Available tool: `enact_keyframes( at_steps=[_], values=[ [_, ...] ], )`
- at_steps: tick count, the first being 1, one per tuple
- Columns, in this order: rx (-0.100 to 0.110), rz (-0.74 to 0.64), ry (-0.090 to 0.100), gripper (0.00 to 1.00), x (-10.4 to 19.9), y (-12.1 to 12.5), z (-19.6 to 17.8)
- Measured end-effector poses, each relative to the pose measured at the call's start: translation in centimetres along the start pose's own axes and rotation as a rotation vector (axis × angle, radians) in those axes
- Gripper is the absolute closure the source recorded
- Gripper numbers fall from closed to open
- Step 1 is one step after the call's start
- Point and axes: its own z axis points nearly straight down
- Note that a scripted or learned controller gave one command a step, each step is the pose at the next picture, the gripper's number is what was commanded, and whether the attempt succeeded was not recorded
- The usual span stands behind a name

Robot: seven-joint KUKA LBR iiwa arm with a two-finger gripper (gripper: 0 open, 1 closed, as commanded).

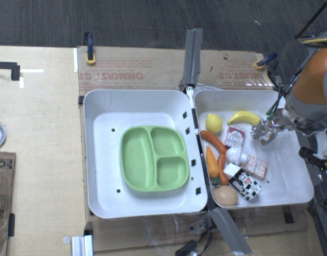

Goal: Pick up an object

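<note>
The gripper hangs over the upper right part of the right bin, just right of a banana; whether it is open or closed cannot be told from this angle, and nothing is seen in its grasp. Above it, the arm's orange band enters from the right.

The loose objects lie along the right bin's left half: a lemon beside the banana, a red-and-white packet, a sausage, a carrot, a small white bottle, a patterned pink box, a black-and-white carton and a round bun at the lower corner.

The left bin holds a green divided plate. Both bins rest on brown cardboard, fixed by clamps to a pale wooden bench. Dark carpet lies beyond.
</note>
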Motion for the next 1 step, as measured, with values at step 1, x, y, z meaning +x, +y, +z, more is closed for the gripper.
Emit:
enact_keyframes(
  at_steps=[1],
  values=[
    [-0.001, -0.057, 0.0, 1.0, 6.04, 2.6, -11.53]
  ],
)
